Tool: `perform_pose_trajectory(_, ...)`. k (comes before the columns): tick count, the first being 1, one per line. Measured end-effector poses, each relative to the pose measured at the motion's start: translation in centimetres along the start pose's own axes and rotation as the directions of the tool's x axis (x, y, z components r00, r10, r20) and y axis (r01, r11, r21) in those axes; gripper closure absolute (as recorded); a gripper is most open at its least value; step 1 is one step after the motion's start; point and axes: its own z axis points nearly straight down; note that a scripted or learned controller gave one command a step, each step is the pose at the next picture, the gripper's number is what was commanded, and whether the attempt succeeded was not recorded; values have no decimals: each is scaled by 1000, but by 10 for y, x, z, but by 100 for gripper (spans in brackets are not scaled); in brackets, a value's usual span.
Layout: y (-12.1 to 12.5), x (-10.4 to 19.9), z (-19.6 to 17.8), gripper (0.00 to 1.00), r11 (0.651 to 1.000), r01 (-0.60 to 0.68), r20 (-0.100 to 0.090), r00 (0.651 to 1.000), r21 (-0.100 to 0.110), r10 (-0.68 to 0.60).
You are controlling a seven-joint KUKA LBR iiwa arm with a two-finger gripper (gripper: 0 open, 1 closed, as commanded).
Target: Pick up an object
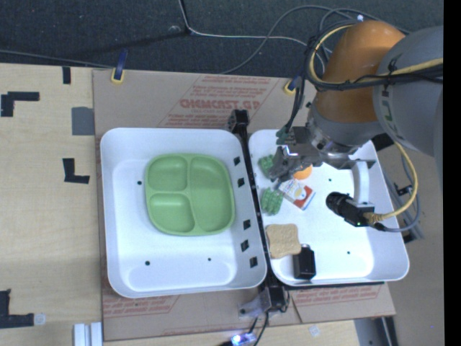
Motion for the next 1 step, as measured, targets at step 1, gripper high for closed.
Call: perform_pose_trajectory(1, 7, 56, 21, 100, 1000, 0, 1, 1000, 2, 0)
